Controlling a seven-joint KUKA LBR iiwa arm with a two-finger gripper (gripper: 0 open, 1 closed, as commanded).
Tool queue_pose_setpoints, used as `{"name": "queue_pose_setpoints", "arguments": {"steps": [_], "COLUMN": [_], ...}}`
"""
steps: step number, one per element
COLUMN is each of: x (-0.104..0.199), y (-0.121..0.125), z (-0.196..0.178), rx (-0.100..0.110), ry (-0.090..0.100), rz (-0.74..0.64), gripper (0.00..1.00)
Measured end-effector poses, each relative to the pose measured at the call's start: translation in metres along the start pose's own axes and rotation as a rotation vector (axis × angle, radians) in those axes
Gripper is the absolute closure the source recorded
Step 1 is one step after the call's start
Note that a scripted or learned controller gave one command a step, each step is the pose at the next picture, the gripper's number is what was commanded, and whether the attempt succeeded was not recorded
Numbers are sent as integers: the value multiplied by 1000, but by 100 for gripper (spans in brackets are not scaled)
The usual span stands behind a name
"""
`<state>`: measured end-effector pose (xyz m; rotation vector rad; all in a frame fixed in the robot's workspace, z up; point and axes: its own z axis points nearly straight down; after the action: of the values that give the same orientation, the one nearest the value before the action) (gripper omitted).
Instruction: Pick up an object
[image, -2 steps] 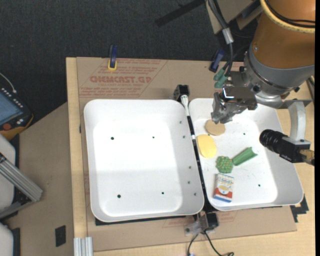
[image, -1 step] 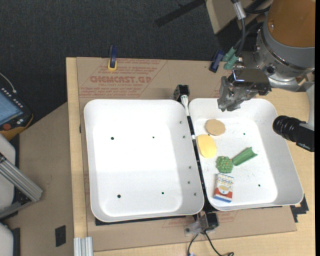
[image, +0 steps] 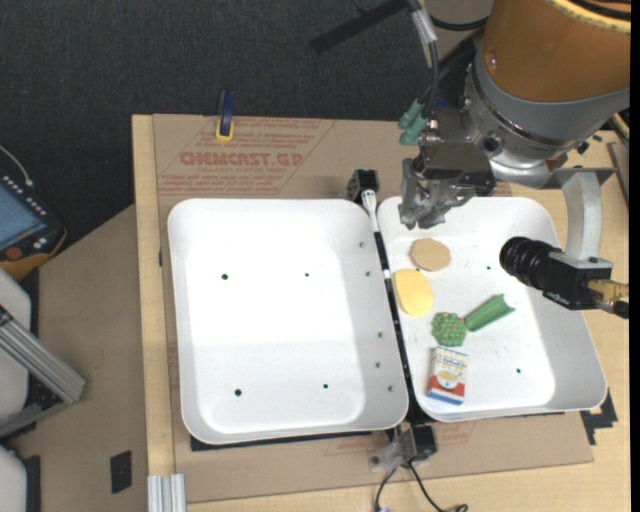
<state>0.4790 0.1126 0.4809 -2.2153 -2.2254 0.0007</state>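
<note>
Looking down on two white bins side by side on a cardboard sheet (image: 150, 200) covering the counter. Finding the claw (image: 425, 208) hanging over the back rim of the right bin (image: 572, 385), just behind a tan disc (image: 432, 255) and apart from it, gripping nothing visible. Not managing to tell whether spread or pressed together, the tips blurring into dark metal against the white rim. Counting five things clustered in the right bin's left half: the disc farthest back, a yellow oval (image: 413, 292) just in front of it near the dividing rims, a green knobbly lump (image: 449, 328) touching a green wedge (image: 489, 312) lying at a slant, and a small carton (image: 449, 376) nearest the front, lying flat. Noting a black cylinder (image: 530, 260) on a grey bracket reaching in from the right over that bin, standing near the wedge and covering part of the bin floor. Seeing the left bin (image: 270, 310) showing four dark dots. Spotting a blue and yellow clamp (image: 226, 118) at the sheet's back edge, a black clip (image: 362, 185) where the bins meet at the back, and another (image: 415, 443) at the front trailing a cable. Losing the arm's upper part past the top edge, its wrist hiding the right bin's back corner. Failing to read the carton's print.
</note>
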Motion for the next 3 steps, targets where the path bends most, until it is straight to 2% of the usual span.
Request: {"name": "queue_pose_setpoints", "arguments": {"steps": [1, 2, 3], "x": [15, 40, 69], "y": [0, 0, 0], "z": [16, 11, 34], "rx": [3, -4, 4], "ry": [-1, 0, -2], "rz": [2, 1, 1], "gripper": [100, 100, 100]}}
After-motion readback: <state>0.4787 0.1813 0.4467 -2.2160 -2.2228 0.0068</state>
